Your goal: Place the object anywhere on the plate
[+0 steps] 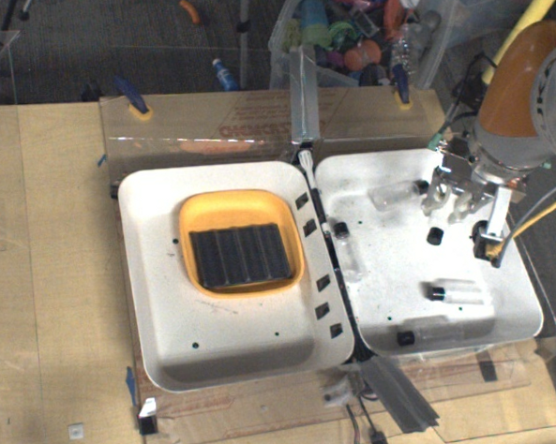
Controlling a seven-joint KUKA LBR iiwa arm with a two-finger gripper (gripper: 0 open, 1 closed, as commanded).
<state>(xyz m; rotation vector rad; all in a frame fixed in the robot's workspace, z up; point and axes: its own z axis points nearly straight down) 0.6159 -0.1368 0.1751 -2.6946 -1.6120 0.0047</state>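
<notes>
object (456,292): small clear tube-like thing with black cap, lying flat in right bin (518,314), well apart from orange plate (235,207) in left bin (149,271). gripper (461,219) hangs above right bin beyond object, can't tell finger state, nothing visibly held.

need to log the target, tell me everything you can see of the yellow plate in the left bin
The yellow plate is a shallow, rounded-square dish, plastic by its look, lying flat near the middle of the left bin. A dark ribbed rectangular block rests on it, covering most of its floor. Nothing else touches it.
</notes>
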